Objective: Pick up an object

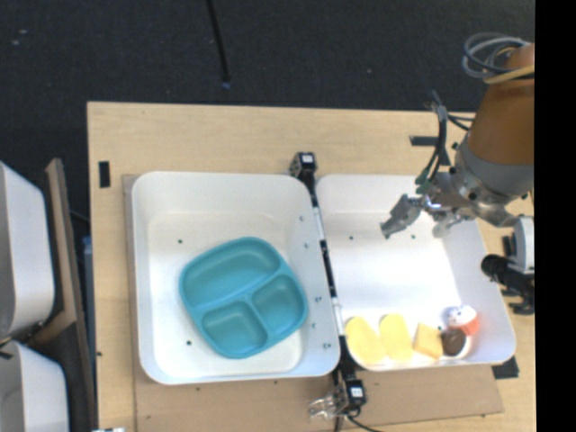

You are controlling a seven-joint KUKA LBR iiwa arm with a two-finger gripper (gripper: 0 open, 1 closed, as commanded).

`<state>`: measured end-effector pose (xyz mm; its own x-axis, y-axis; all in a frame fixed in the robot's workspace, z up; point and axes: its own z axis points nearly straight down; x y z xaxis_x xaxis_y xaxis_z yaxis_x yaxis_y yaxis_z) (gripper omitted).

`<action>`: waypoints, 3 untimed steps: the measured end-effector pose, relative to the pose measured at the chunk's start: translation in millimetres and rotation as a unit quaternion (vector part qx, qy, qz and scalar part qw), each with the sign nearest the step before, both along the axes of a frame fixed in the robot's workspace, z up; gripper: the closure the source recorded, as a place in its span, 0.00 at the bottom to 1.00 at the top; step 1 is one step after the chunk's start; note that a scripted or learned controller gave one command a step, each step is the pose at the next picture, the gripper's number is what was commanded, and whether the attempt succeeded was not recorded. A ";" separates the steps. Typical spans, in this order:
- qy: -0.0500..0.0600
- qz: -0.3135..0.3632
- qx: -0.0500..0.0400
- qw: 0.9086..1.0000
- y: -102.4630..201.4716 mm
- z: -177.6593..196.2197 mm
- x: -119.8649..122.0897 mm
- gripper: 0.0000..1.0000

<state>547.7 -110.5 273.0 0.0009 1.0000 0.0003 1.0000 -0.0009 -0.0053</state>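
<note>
Gripper point(419, 214) hangs spread and empty over the right bin point(387, 268); nearest-side yellow toy food pieces point(379, 338) below it look light, smooth, probably rigid plastic, best pinched across the narrow width.

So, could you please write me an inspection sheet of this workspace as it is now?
Surface: wooden bench bearing the left bin and the right bin, side by side.
Job's things: yellow pieces, a brown piece and an orange-white item along the right bin's near edge.
Clutter: teal divided tray in the left bin.
Hand: the hand is above the right bin's far part, apart from the items, nothing between its fingers.
Cables: dark cable on the floor; cables at the arm.
Surroundings: dark floor.
</note>
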 end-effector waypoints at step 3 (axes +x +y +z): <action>-0.001 0.000 0.000 1.000 -5.7 -82.3 -6.1 0.00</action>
<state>541.6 -116.3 190.7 0.0012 1.0000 -0.0002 1.0000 -0.0012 -0.0033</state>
